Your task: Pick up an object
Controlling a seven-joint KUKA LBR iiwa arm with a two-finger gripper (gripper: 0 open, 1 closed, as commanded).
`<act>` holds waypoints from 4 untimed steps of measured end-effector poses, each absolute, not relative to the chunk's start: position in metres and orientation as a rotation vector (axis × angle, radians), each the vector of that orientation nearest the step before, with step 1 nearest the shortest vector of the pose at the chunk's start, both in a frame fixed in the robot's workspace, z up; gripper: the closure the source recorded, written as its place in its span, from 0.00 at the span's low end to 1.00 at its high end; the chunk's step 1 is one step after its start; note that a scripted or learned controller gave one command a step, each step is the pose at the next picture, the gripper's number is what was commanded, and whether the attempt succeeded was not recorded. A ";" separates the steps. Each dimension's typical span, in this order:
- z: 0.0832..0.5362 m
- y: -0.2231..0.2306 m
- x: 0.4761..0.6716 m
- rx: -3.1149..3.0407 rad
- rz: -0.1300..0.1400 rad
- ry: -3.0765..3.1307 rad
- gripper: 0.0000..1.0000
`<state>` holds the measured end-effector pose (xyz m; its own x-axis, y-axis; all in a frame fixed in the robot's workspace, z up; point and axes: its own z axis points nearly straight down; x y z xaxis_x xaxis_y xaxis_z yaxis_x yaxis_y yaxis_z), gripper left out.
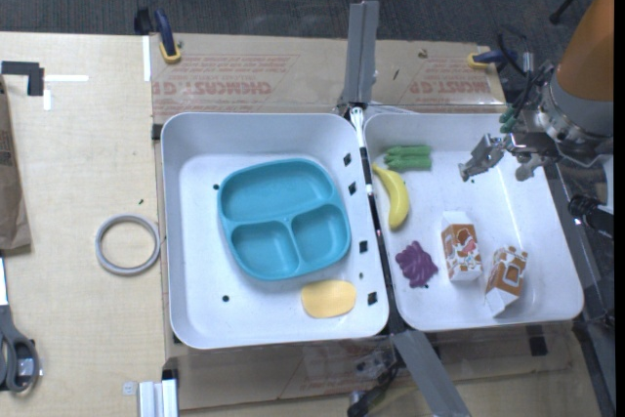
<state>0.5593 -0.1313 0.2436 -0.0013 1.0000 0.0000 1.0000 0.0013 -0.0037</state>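
Note:
My gripper (504,163) hangs over the back right part of the right bin (547,308), its two fingers spread apart with nothing between them. Below it in that bin lie a green object (408,157), a yellow banana (395,196), a purple grape bunch (417,263), and two small cartons, one white and red (461,252), one white and orange (507,276). The gripper is above and to the right of the cartons, touching none of them.
The left bin (186,210) holds a blue divided tray (283,218) and a yellow oval object (328,299). A grey divider post (361,54) stands between the bins at the back. A tape ring (128,243) lies on the bench to the left.

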 end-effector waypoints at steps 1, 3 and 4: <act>0.101 -0.164 0.526 -2.136 0.000 -2.304 0.00; 0.092 -0.172 0.505 -2.058 -0.001 -2.374 0.00; 0.102 -0.171 0.506 -2.061 -0.003 -2.371 1.00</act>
